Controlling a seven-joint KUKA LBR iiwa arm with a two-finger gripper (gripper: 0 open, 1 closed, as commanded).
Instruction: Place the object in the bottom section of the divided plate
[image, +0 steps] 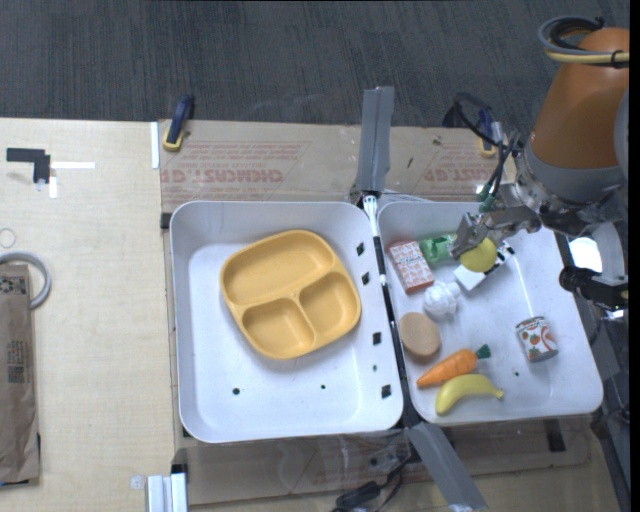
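End effector (478, 240) over lemon (480, 256) (right bin (570, 400)) — yellow divided plate (290, 293) left

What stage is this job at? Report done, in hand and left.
Done: nothing; the plate in the left bin holds no object. In hand: the gripper sits low over a yellow item in the right bin; grasp unclear. Left: lift, carry, place in bottom section.

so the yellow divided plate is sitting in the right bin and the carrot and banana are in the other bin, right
Not quite. The camera view shows the yellow divided plate in the left bin, not the right one. The carrot and banana lie in the other bin, the right bin, near its front edge.
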